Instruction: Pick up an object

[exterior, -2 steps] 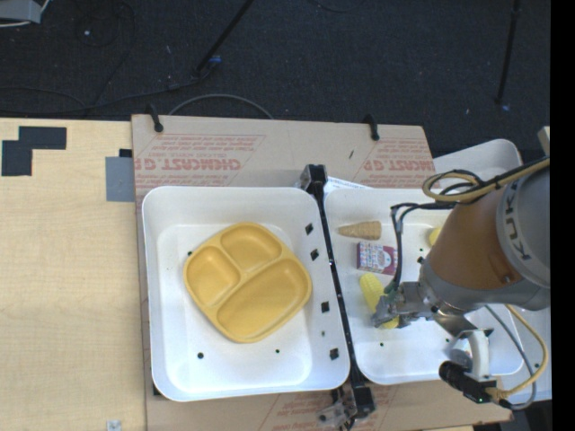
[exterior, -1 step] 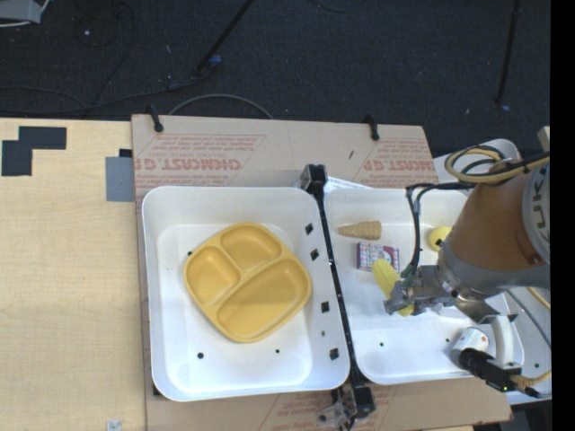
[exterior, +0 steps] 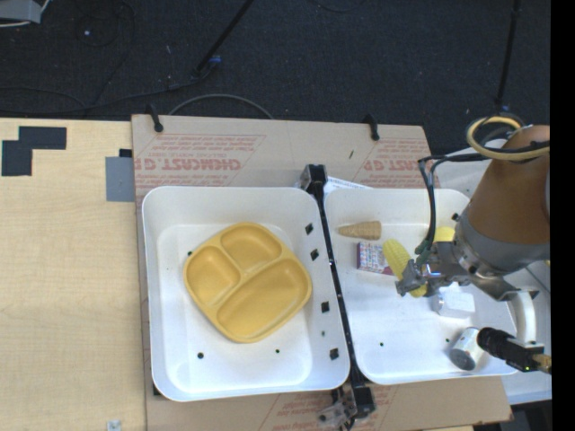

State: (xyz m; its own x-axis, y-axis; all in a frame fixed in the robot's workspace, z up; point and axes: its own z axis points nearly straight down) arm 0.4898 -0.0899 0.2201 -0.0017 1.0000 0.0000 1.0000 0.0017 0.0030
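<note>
Nearest the camera in the left bin (exterior: 162,241) sits a yellow divided plate (exterior: 249,281), well apart from the action. Over in the right bin (exterior: 386,366), the gripper (exterior: 413,283) is down low, reaching in from the right. Open or closed? I cannot tell from this angle, and nothing is visibly held. The corn cob (exterior: 396,257) looks like the target. It lies just beyond the gripper and slightly to its left, with its long axis on a diagonal and its near end right at the tip. A small purple packet (exterior: 369,257) lies just beside the cob, and farther back a cone (exterior: 359,231) lies on its side.
</note>
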